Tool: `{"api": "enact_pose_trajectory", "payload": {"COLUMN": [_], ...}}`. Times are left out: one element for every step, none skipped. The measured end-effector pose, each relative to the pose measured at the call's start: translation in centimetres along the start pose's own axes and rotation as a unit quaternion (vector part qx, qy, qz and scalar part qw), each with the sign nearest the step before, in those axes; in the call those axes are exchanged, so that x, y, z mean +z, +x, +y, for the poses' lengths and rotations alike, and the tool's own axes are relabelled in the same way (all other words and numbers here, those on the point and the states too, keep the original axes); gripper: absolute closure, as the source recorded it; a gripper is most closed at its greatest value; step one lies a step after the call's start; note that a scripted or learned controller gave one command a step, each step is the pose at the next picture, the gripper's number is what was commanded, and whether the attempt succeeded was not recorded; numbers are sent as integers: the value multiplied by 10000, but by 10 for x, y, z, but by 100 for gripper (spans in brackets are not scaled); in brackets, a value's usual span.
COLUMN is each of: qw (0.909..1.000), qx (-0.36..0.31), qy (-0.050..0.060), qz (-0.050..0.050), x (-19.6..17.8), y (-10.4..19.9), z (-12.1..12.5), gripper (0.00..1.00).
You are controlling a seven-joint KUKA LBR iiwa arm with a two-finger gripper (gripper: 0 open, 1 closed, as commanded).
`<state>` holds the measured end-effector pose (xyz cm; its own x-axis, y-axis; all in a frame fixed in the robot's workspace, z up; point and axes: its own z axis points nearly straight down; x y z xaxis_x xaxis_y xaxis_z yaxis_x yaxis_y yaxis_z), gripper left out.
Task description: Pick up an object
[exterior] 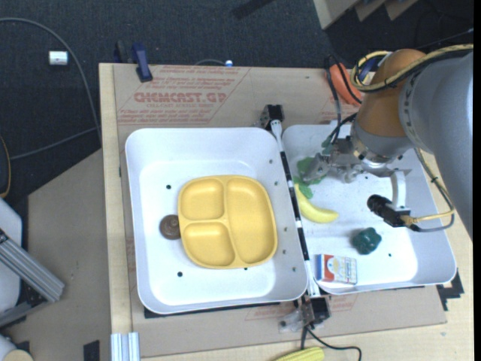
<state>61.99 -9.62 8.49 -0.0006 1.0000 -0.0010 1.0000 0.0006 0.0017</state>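
Note:
In the right bin (421, 265) lie a yellow banana (316, 211), a dark teal lump (367, 240) and a small white, blue and orange carton (335, 269). A green object (307, 168) sits at the bin's far left, by the divider. My gripper (328, 165) hangs low over that far-left part, right beside the green object and partly over it. Whether it touches the green object cannot be made out. The grey arm with its orange band (383, 111) covers the bin's far right corner.
The left bin (150, 277) holds a yellow three-part plate (225, 221) with a small brown round thing (170, 226) at its left edge. A black cable connector (385, 209) hangs over the right bin. Clamps sit on the rim between the bins.

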Motion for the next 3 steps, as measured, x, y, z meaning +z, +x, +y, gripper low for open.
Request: {"api": "enact_pose_trajectory", "payload": {"qw": [10000,10000,10000], "qx": [18,0,7], "qy": [12,18,5], "qz": [-2,12,-1], "x": [-27,1,0], "y": [-75,-15,-88], "z": [-120,-141,-90], "gripper": [0,0,0]}}
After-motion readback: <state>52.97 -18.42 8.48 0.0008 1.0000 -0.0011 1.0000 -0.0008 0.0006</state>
